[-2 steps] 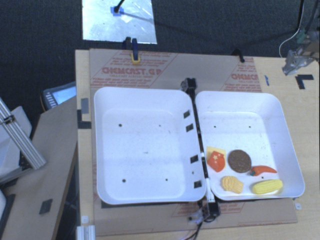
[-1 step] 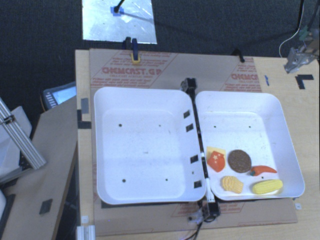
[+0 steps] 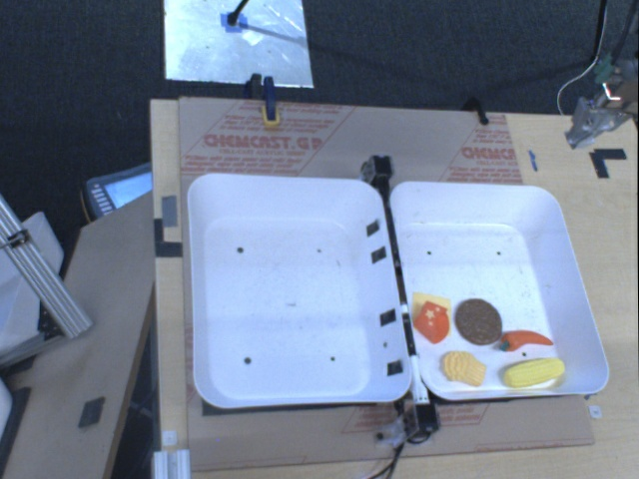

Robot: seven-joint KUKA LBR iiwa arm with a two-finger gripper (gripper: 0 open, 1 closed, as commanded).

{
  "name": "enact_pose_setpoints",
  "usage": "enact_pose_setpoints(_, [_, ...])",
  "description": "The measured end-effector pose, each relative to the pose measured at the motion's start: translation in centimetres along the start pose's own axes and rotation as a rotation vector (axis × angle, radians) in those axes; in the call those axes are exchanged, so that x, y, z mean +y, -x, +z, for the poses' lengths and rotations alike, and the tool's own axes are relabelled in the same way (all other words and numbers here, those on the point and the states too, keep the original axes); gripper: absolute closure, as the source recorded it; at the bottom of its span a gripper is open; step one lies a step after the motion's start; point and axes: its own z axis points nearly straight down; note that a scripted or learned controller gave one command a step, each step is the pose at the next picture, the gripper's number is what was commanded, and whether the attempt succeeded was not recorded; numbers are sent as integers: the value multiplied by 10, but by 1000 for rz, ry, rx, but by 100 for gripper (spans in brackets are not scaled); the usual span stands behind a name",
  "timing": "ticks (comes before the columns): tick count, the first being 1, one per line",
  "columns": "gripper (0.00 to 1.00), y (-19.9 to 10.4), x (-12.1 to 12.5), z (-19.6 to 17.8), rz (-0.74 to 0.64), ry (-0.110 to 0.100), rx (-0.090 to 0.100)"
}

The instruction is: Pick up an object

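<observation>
Entry: we record five small items bunched in the near corner of the right bin (image 3: 559,230) — a yellow-and-red wedge (image 3: 431,317), a brown disc (image 3: 478,320), a red pepper (image 3: 525,340), a ridged yellow piece (image 3: 463,368) and a corn cob (image 3: 533,372) lying with its long axis roughly across the bin. The gripper (image 3: 597,118) sits at the far right edge of the desk, well apart from them, so every item lies toward us and leftward of it. It is cut off and blurred there; we cannot tell how it is set.

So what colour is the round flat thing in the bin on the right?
The round flat disc is dark brown, like a burger patty, seen best in the overhead camera view.
</observation>
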Motion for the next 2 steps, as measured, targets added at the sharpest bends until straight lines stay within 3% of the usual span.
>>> enact_pose_setpoints(2, [100,0,0,-5,0,0,0])
